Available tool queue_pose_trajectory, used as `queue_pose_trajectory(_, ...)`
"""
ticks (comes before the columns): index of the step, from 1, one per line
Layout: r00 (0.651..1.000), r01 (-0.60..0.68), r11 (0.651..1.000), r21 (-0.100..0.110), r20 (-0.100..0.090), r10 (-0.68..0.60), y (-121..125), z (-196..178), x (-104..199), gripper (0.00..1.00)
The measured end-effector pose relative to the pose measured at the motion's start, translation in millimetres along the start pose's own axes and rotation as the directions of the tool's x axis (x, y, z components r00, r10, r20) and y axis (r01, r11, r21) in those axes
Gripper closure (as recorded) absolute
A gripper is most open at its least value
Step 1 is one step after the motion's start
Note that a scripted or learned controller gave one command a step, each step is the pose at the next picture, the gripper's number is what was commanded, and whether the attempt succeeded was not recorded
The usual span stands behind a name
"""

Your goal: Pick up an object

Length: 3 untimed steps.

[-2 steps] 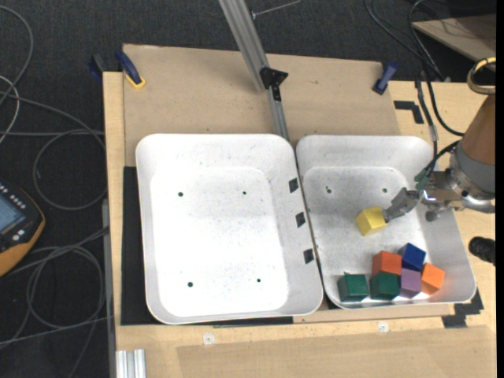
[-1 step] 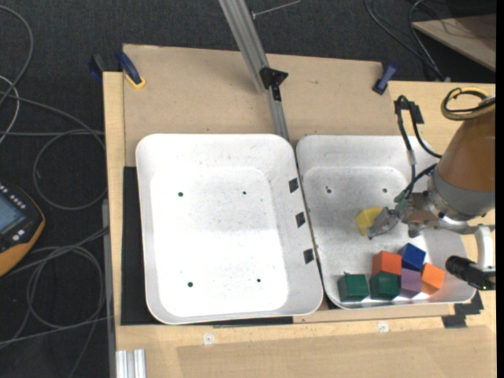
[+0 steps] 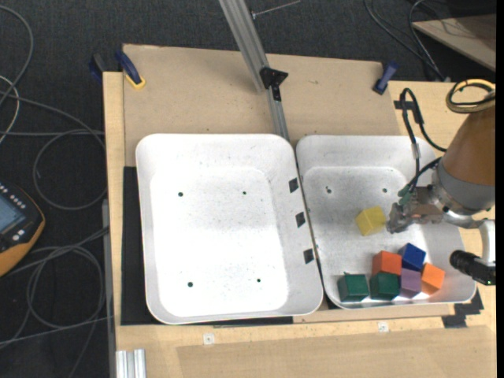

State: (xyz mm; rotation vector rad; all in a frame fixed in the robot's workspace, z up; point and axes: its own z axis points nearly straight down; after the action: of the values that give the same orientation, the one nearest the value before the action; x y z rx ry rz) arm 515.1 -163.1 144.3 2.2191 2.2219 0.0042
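Where hand (image 3: 396,217) hovers, yellow block (image 3: 369,221) beside; coloured blocks (image 3: 391,274) near.

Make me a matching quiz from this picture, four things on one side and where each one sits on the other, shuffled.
Things:
1. yellow block
2. blue block
3. hand
4. blue clamp

Places:
A. back edge of the bench
B. just right of the yellow block
C. alone, mid right bin
D. top of the block cluster

Pairs: 1-C, 2-D, 3-B, 4-A

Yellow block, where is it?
The yellow block lies in the right bin, just left of the tool, above the pile of colored blocks.
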Motion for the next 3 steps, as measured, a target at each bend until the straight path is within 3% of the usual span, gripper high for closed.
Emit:
queue_pose_trajectory(2,1.000,0.001,1.000,-0.004,0.003,-0.001,1.1,-93.6,5.5,1.00)
queue_pose_trajectory(3,1.000,0.000,1.000,-0.002,0.002,0.000,2.3,-116.9,5.6,1.00)
